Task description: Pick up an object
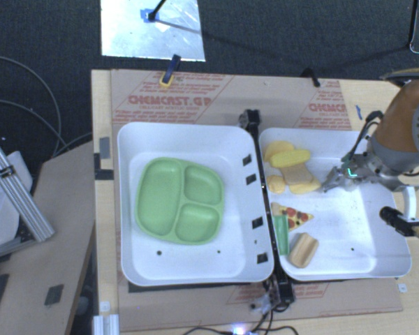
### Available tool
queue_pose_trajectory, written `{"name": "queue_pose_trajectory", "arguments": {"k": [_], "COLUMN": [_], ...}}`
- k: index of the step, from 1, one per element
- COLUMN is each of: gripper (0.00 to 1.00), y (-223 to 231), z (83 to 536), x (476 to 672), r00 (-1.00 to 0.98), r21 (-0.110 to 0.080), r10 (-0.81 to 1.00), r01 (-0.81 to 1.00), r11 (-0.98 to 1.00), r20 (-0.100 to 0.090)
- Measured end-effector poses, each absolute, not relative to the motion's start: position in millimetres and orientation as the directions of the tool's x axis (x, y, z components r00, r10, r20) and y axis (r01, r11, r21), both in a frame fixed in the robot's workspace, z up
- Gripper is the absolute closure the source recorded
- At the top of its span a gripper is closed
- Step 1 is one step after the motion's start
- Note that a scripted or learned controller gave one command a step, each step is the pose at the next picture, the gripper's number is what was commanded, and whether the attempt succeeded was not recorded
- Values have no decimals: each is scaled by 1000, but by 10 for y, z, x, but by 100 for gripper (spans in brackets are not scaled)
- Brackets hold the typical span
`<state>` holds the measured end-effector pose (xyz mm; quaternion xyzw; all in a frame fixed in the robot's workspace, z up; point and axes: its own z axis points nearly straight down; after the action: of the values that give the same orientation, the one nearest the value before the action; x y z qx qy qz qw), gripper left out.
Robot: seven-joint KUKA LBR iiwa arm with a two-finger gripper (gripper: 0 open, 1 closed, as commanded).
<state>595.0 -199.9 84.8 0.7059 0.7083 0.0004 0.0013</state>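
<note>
Claw [333,182] over right bin [384,257] — beside yellow food pieces [291,167].

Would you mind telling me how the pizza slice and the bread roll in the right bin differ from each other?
The pizza slice is flat, triangular and multicoloured, yellow with red spots; the bread roll is rounded, oblong and plain tan. The pizza slice lies nearer the middle of the right bin, while the bread roll lies closer to its front edge. Both sit beside the green stick, apart from the gripper.
</note>
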Motion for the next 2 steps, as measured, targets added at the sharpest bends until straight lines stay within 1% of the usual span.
{"name": "queue_pose_trajectory", "arguments": {"k": [1,2], "gripper": [0,100], "y": [-2080,-2068], "z": [1105,1203], "x": [5081,5132], "r00": [4,-1], "r21": [-3,5], "r10": [1000,1000], "r01": [1000,1000], "r11": [-4,1], "r20": [1,-1]}}
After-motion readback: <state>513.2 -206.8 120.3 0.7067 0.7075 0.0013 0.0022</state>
